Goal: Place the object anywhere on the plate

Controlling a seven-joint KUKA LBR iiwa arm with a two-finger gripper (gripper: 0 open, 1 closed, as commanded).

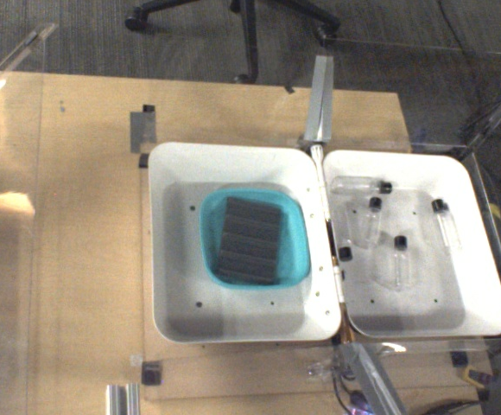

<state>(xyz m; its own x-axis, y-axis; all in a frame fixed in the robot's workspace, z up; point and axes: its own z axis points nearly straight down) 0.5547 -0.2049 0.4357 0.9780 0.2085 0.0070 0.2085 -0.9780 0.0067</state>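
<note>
Ribbed grey block (pixel 250 242) on teal plate (pixel 297 251), left bin (pixel 174 305) (bare floor all round); long axis near-to-far, slightly tilted. Gripper state: cannot tell.

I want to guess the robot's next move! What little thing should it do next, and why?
Probably reach down toward one of the small clear vials with black caps in the right white bin. They lie loose there, while the teal square plate in the left white bin bears just a dark grey ridged block.
</note>
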